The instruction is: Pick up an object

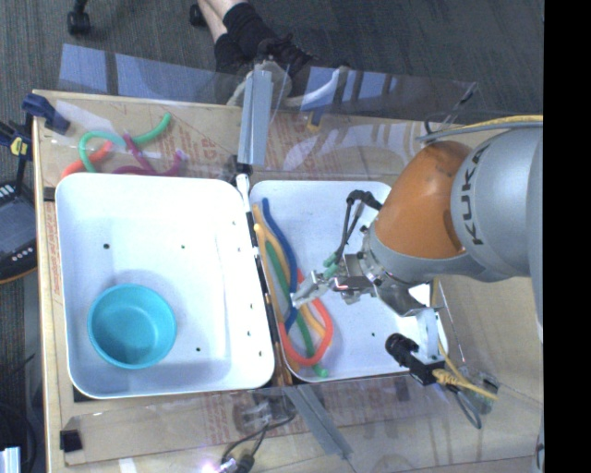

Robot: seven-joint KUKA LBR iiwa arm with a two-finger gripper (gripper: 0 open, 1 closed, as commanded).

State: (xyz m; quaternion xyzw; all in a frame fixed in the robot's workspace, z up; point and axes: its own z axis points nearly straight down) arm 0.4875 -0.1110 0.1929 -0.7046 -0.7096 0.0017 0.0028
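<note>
The hand (309,288) hangs low in the right bin (369,196), its tip touching a bundle of coloured tubes (294,305). Well off to its left, a blue bowl (132,325) sits in the left bin (138,208).

Looks down at a slant from a fixed spot above the tabletop (369,148), far enough to take in both white bins (83,212) across mid-frame, with dark floor (138,28) along the top and the arm (489,203) entering at right.
</note>
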